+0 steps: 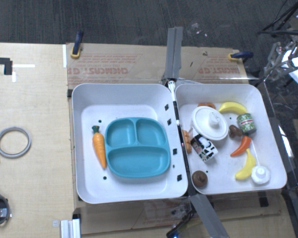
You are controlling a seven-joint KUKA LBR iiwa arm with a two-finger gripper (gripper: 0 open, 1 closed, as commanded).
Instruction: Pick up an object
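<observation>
An orange carrot (99,150) lies just left of the teal divided plate (137,147) in the left bin (84,98), while the right bin (274,133) holds a yellow banana (232,107), a white lidded pot (210,123), a green can (246,123) and a red chilli (241,146).

Red lettering is printed on the cardboard sheet (139,66) lying at twelve o'clock of the bins; it is seen upside down and cannot be read with certainty. The label on the small green can (246,123) is too small to be read.
</observation>
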